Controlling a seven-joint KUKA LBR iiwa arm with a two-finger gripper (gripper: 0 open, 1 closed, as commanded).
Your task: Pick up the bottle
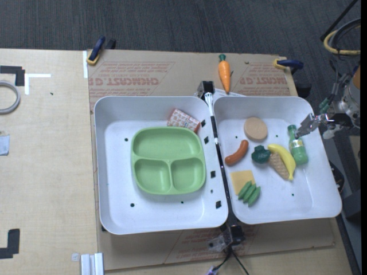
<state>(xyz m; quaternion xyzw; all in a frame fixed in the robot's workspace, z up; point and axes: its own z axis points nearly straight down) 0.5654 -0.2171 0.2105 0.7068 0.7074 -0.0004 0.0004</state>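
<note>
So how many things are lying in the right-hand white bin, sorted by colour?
Green: 3 — bottle, broccoli, pea pods
Yellow: 2 — banana, cheese slice
Brown or tan: 3 — sausage, round patty, cone
Total: 8

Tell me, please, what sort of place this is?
Probably a robotics lab bench for grasping tests: two white bins clamped on cardboard, toy food such as a banana and carrot, and a pincer beside the bottle.

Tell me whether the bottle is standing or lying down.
Lying down. The bottle rests on its side on the right bin's floor, green cap toward the far wall, beside the banana.
</note>
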